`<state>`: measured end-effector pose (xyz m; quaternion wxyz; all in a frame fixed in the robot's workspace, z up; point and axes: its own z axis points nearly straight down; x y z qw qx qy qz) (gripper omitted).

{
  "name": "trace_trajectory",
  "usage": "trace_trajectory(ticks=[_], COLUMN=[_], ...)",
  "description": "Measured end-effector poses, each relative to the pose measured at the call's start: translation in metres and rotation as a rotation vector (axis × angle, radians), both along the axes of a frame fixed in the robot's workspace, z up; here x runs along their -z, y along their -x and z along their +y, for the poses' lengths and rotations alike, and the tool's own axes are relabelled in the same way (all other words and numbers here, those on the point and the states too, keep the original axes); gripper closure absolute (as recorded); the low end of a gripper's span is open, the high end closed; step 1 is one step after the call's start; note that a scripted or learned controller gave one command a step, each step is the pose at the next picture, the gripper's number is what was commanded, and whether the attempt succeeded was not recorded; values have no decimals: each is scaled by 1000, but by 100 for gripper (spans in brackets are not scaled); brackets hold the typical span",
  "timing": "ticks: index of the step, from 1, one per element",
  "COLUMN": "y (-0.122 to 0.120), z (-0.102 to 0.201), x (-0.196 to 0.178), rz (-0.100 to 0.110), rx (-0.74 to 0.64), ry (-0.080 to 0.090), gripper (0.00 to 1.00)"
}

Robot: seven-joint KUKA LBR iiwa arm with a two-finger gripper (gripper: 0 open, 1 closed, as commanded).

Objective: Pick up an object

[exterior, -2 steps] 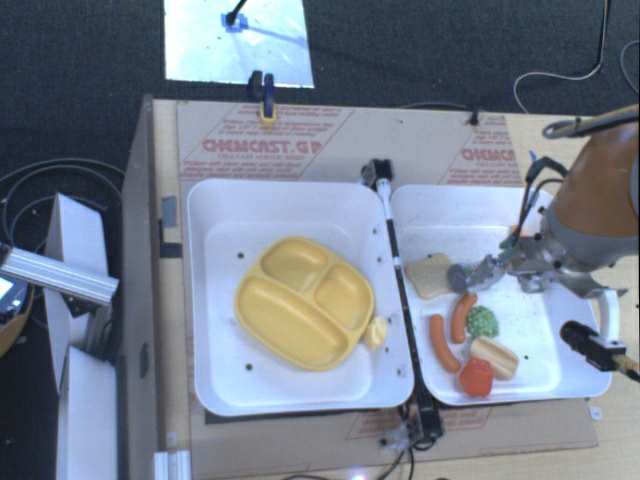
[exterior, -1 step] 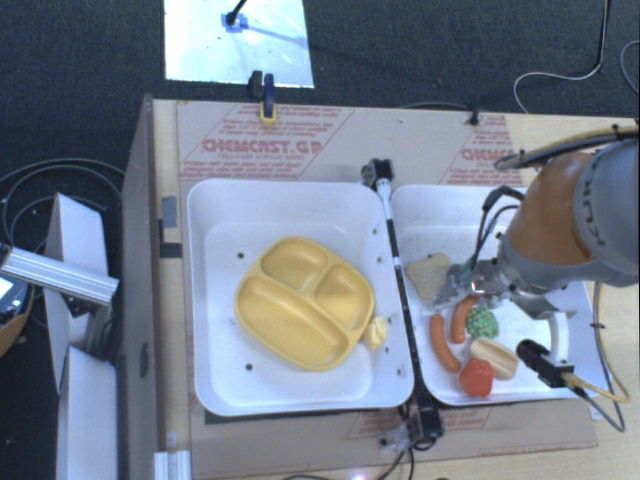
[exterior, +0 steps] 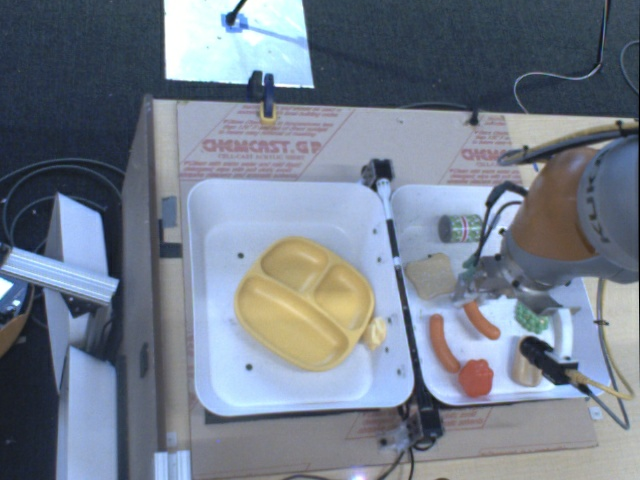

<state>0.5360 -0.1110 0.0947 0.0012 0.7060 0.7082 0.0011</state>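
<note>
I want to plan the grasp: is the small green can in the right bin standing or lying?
Lying. The can shows its long side, with its ends facing left and right, near the far wall of the right bin.

You have two white bins and one yellow divided tray. You also have two sausages, one red tomato and one can.

Bright, even overhead light, mild glare on the white bins, soft shadows, slightly grainy and soft focus throughout
</note>
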Motion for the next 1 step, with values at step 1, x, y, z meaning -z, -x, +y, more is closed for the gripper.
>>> trace_trajectory(ticks=[1], y=[-51], z=[85], x=[-91], rz=[-2], rx=[-2], ry=[-2], gripper=[100])
